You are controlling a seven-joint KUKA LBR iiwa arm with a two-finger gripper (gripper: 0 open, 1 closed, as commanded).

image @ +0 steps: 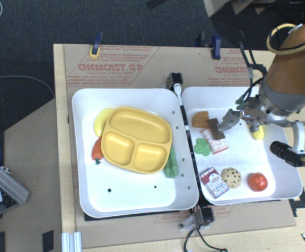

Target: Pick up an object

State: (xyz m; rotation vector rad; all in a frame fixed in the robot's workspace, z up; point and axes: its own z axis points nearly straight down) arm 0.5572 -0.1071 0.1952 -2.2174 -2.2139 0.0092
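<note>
My gripper [219, 126] hangs low over the right bin [278, 161], at its upper left part. It is right above a red and white packet [216, 141] and next to a brown piece [200, 119]. From this angle I cannot make out whether anything is in it. A green item [202, 147] lies left of the packet. A small yellow item [257, 134] lies under the wrist. Toward the front sit a second red and white packet [213, 181], a cookie [231, 177] and a red tomato [257, 181].
The left bin [89, 182] holds a yellow divided plate [136, 139], a yellow item [102, 121], a red-orange piece [97, 150] and a green piece [171, 165]. A black divider [183, 125] runs between the bins. A black part [286, 153] sticks out by the right bin's edge.
</note>
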